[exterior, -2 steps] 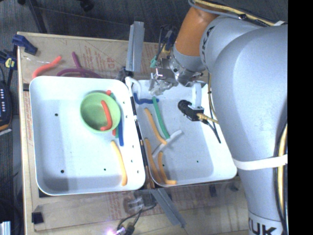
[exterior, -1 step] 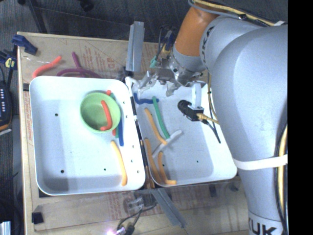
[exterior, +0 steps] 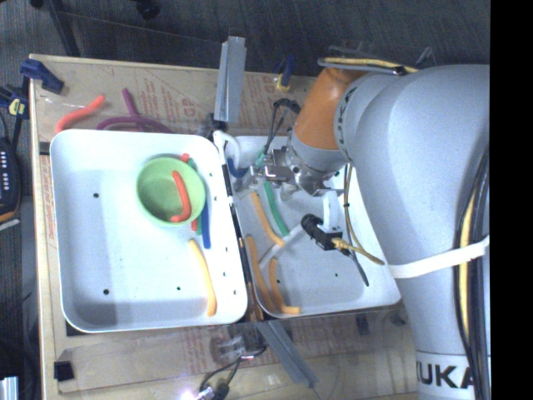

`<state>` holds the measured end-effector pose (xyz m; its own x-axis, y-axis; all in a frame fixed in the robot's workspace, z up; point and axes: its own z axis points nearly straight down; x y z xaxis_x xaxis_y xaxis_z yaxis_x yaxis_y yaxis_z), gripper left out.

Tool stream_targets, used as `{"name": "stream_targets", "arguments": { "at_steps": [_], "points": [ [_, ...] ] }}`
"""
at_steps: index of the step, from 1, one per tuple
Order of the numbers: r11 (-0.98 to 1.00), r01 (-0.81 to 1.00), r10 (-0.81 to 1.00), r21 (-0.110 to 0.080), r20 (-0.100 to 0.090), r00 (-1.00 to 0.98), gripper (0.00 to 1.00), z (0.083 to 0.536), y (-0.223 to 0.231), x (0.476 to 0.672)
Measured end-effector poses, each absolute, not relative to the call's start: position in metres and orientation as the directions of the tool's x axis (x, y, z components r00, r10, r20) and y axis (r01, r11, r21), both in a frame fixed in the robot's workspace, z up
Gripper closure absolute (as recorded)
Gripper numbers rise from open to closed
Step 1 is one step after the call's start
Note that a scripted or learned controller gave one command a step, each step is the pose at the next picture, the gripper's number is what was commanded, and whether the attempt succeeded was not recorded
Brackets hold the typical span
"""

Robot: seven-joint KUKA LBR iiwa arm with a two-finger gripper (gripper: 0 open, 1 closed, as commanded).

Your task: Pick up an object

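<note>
Gripper low at right white bin's far-left corner, finger state unclear, can't tell. Green stick just beside it, orange sticks nearer front edge. Left white bin holds green plastic bowl. Wooden counter, dark carpet floor beyond.

My smooth grey arm casing has a soft sheen. The two shallow white plastic bins look glossy; the round green plastic bowl looks matt. The pale wooden surface looks dull and printed.
</note>
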<state>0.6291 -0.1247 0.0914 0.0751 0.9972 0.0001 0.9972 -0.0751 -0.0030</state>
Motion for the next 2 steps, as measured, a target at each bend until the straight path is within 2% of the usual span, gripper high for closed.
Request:
{"name": "stream_targets", "arguments": {
  "at_steps": [1, 2],
  "points": [
    [-0.071, 0.997, 0.997, -0.005, 0.002, 0.071, 1.00, 0.1014, -0.1232, 0.6295],
    [-0.070, 0.998, 0.998, -0.005, 0.002, 0.070, 0.00, 0.1012, -0.1231, 0.6294]
  ]
}}
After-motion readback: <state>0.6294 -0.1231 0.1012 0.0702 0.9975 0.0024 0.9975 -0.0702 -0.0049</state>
